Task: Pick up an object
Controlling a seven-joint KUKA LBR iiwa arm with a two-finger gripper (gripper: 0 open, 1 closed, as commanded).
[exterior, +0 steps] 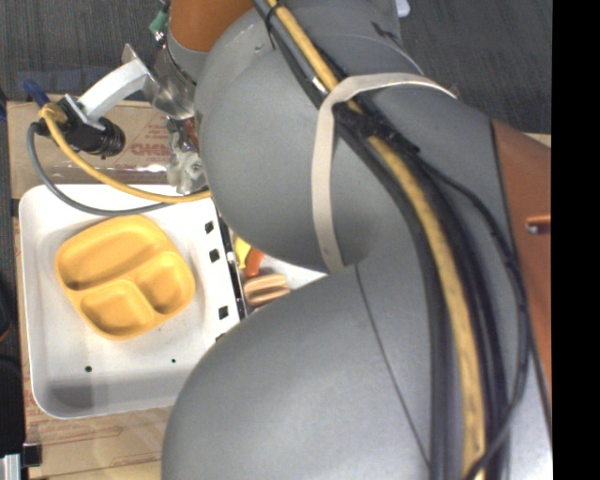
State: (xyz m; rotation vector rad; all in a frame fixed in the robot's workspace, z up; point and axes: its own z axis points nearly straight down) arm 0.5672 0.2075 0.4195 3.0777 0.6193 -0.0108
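1. Gripper: located at the top of the frame, above the far rim of the left bin. The finger state cannot be determined; the tips are small and cluttered against the cardboard behind them.
2. Wrist: an orange band sits above the gripper, and a yellow cable loops from it across the bin's far rim.
3. Yellow divided tray: rests flat in the left bin, apart from the gripper.
4. Right bin: small items, possibly tan and yellow, are just beside the divider; the arm covers most of it.
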